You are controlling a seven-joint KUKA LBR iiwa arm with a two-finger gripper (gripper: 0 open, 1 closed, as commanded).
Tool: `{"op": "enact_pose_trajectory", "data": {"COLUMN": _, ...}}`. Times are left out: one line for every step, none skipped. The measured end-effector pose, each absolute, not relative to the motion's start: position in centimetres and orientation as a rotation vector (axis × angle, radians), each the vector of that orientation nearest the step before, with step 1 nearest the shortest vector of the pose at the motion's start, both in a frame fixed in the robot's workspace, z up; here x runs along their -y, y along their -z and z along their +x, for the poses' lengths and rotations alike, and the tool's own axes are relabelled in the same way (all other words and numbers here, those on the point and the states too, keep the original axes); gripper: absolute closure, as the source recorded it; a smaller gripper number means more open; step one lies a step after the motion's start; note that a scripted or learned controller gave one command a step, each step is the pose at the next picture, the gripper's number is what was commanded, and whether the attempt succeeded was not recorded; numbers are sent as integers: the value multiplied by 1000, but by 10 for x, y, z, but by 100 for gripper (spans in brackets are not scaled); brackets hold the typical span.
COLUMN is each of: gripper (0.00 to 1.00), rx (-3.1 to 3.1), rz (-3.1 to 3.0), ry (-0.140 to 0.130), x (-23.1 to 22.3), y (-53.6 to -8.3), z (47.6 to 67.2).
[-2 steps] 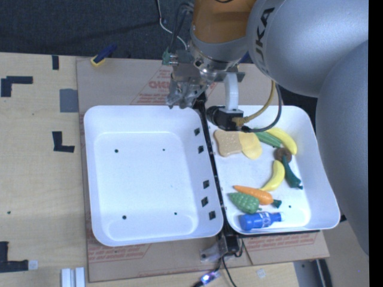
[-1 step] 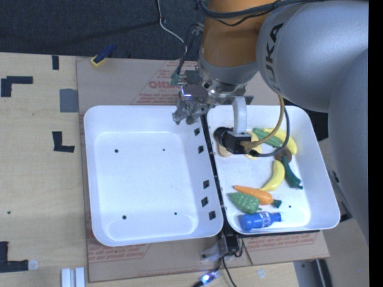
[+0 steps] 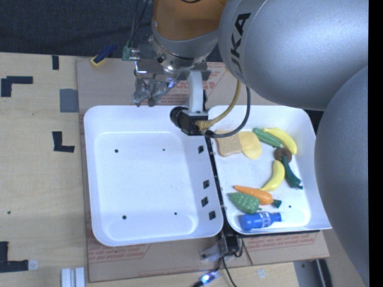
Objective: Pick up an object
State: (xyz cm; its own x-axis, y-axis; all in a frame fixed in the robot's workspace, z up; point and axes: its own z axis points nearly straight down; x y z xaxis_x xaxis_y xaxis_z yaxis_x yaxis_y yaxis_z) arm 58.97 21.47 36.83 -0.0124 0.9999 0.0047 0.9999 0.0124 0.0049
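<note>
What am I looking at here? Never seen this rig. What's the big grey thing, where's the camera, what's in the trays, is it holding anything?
The big grey shape is a KUKA robot arm with an orange band above its wrist, reaching in from the right. The one camera is fixed above the bench, looking down at a slant. The gripper hangs over the far rim of the left bin; I can't tell whether it holds anything. The right bin holds toy items: a tan bread slice, two yellow bananas, an orange carrot, a green piece, a blue bottle and a few more. Its job is to pick one up.
</note>
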Motion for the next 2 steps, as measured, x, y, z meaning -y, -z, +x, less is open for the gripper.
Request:
{"op": "enact_pose_trajectory", "data": {"gripper": 100, "rx": -2223, "rz": 2213, "ry": -21, "x": -221, "y": -497, "z": 582}}
{"op": "enact_pose_trajectory", "data": {"gripper": 100, "rx": -2223, "rz": 2219, "ry": -4, "x": -193, "y": -538, "z": 548}}
